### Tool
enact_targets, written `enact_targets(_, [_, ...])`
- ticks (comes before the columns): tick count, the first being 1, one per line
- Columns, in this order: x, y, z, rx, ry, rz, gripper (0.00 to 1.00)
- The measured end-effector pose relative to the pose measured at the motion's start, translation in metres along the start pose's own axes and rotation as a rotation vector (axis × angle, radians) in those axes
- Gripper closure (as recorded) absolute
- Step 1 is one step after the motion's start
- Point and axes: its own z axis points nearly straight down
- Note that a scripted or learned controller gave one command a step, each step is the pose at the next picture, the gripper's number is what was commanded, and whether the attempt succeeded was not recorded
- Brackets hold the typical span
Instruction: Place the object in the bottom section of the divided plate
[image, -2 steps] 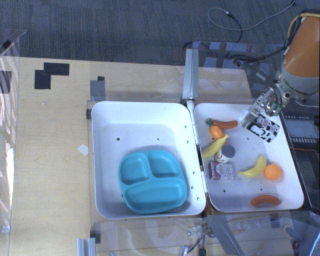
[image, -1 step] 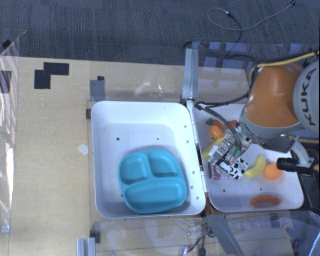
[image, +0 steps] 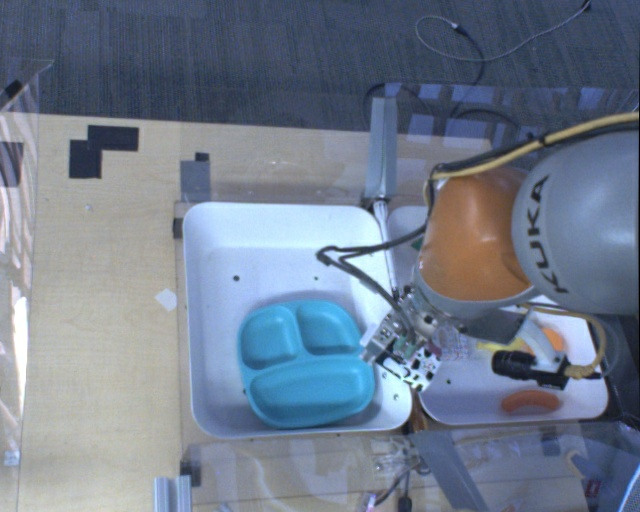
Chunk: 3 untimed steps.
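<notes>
Camera view looks down on your bench (image: 100, 330), where two shallow white bins sit side by side. You find the divided plate (image: 305, 364), a turquoise tray with two small upper sections and one wide lower one, lying in the left bin (image: 215, 300) toward its near right corner. All three sections look bare. The arm (image: 560, 235) comes in from the right, its orange band (image: 470, 240) hanging over the wall between the two bins. Below it you see the gripper (image: 405, 350) at that dividing wall, just beside the plate's right edge, though whether it touches the plate is unclear. The view does not let you tell how the gripper is set, nor whether anything is held. In the right bin (image: 590, 405) an orange-red oblong object (image: 530, 402) lies near the near edge, and another orange and white item (image: 548, 338) sits further back, partly hidden by the arm.
</notes>
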Motion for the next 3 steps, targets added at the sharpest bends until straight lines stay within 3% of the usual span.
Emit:
enact_targets(1, [0.015,0.014,0.0,0.0,0.0,0.366,1.0])
enact_targets(2, [-0.059,-0.02,-0.076,-0.001,-0.002,0.117,1.0])
enact_targets(3, [-0.148,0.004,-0.056,-0.001,-0.002,0.179,1.0])
